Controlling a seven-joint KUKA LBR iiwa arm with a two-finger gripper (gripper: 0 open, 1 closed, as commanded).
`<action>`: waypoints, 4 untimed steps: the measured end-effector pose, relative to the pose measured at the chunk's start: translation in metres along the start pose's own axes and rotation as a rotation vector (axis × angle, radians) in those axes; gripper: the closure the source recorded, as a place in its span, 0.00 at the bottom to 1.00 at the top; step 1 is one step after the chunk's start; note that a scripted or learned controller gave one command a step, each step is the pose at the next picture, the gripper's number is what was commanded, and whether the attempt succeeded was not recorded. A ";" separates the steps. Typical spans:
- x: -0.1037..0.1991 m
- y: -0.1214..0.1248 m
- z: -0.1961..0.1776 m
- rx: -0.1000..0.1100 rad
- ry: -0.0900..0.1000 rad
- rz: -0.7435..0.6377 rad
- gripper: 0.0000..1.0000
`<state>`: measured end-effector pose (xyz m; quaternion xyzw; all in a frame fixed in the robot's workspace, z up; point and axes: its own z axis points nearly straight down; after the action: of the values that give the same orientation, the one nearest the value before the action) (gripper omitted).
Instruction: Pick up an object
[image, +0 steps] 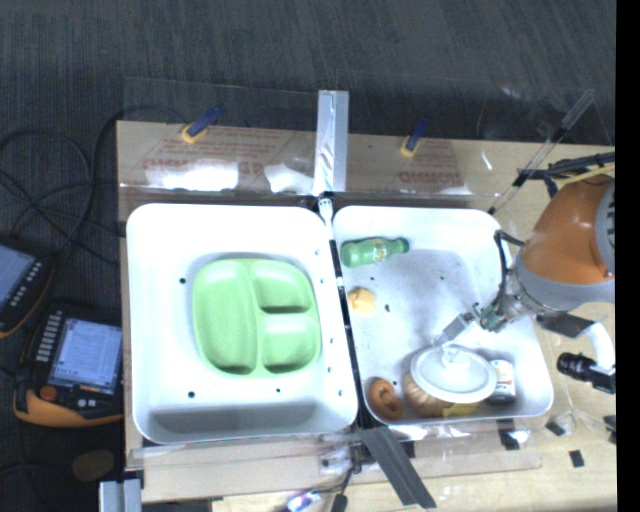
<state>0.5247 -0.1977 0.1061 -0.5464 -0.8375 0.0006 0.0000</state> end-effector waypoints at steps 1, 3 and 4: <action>0.000 0.000 0.000 0.000 0.001 0.000 0.00; 0.045 -0.003 -0.021 -0.017 -0.010 -0.369 1.00; 0.021 0.056 0.015 -0.008 -0.005 -0.335 1.00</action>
<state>0.5678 -0.1554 0.0910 -0.3993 -0.9168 -0.0014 -0.0040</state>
